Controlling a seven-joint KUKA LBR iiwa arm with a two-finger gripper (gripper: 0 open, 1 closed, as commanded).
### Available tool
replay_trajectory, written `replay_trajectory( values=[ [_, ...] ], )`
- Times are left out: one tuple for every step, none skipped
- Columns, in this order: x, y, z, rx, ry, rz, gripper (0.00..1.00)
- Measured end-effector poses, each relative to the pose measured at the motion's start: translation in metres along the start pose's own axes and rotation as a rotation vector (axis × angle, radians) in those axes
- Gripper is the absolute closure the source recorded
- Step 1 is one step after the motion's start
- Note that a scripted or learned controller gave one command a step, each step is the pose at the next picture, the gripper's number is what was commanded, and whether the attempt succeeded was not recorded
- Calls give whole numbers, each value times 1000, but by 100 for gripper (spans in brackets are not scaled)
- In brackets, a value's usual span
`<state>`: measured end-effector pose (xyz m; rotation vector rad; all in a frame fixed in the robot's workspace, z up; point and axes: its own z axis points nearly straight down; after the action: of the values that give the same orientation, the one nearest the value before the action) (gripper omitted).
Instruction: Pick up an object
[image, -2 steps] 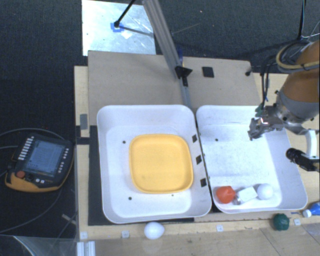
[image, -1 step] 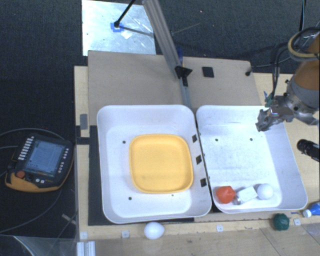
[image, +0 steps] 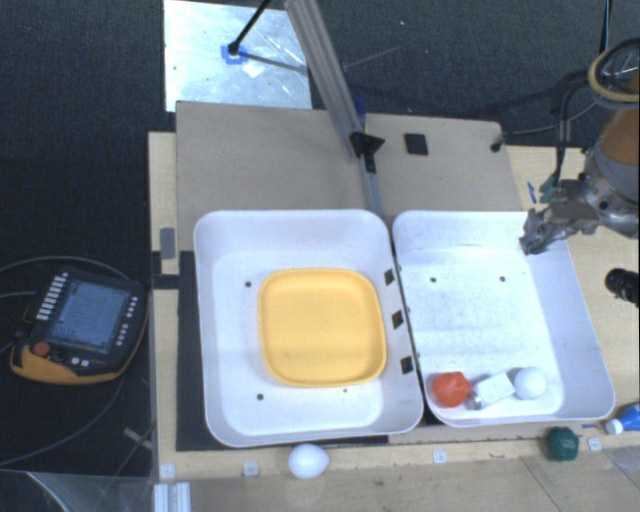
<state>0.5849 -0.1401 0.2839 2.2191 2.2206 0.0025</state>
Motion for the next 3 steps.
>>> replay_trajectory(
  values=[
    [55, -2, 2, 2, 1, -3, 100],
    [109, 5, 21, 3, 2, -4, 100],
    [158, 10, 18, 2, 2, -4, 100]
  ],
)
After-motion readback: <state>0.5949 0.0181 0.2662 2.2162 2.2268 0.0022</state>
